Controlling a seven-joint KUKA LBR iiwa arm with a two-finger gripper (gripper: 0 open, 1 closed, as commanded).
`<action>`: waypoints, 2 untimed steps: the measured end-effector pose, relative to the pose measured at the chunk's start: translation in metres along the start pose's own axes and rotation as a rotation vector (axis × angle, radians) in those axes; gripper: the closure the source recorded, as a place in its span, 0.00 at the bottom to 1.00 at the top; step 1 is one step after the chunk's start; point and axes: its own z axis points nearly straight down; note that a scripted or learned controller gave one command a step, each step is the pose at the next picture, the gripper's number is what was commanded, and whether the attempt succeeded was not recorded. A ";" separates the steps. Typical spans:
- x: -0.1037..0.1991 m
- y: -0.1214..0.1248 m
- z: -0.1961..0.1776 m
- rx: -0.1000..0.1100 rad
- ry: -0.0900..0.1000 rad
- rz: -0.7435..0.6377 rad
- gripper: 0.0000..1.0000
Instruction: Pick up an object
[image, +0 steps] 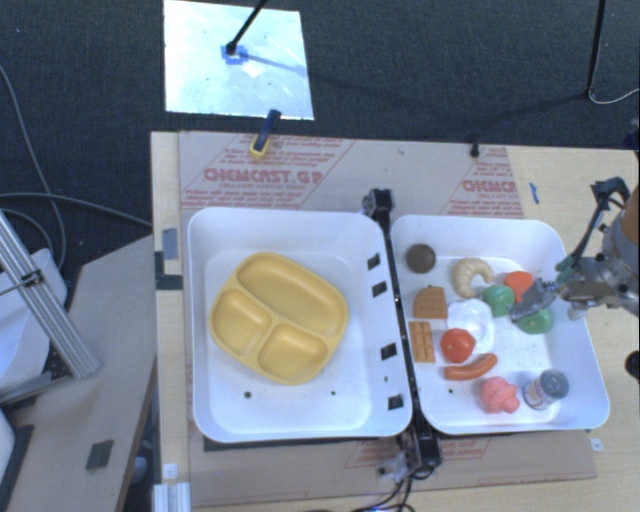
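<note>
The right bin (575, 345) holds several toy foods: a brown ball (420, 258), a croissant (471, 272), an orange piece (519, 282), a green piece (497, 297), a brown slice (430, 302), a waffle (422, 341), a white egg (470, 320), a red tomato (457, 345), a sausage (470, 368), a pink piece (499, 395) and a small can (545, 388). My gripper (533, 303) reaches in from the right, low over the bin's right half. Its tip lies just above a second green piece (537, 323) and beside the orange one. I see nothing clearly held.
The left bin (215, 395) carries a yellow divided tray (278, 317). A black hinge strip (395, 320) runs between the bins. A cardboard sheet (300, 170) lies under both. A metal frame (40, 300) stands at far left.
</note>
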 end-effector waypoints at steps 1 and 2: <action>-0.069 0.030 0.154 0.012 0.001 0.007 0.00; -0.057 0.087 0.189 -0.002 -0.001 -0.003 0.00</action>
